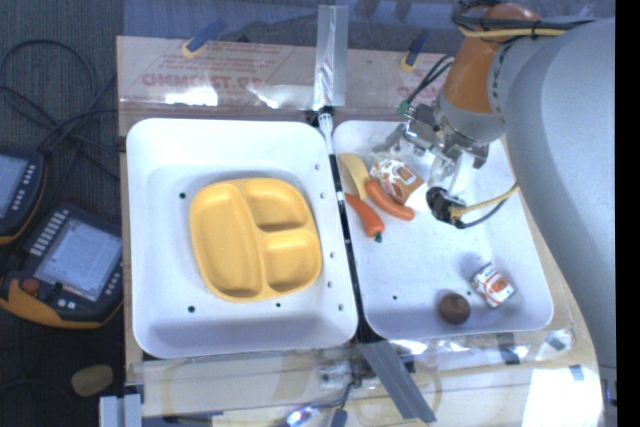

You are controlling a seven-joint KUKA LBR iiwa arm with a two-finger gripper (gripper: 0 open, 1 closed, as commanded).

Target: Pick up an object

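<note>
The pincer (pixel 415 155) is hanging low over the far part of the right bin (pixel 520 265), right above a small cluster of toy food, and whether it is wide or narrow I cannot tell, since the wrist is covering it. The nearest likely target is the packet (pixel 397 177), a small orange and white item lying just under the pincer, touching or nearly touching a carrot (pixel 365 215) and a sausage (pixel 392 206), with a banana (pixel 353 171) lying along the bin's left wall. To do this step well, the arm is probably needing to drop straight down on one item and close across its narrow side, since the crowding is making it easy to clip a neighbour or push things against the wall. The packet is looking light and slightly crumpled, so it may slip. Well apart, near the front, a can (pixel 492 285) and a brown ball (pixel 454 307) are lying separately and seem easier to take. The left bin (pixel 150 245) is holding a yellow tray (pixel 255 237)
</note>
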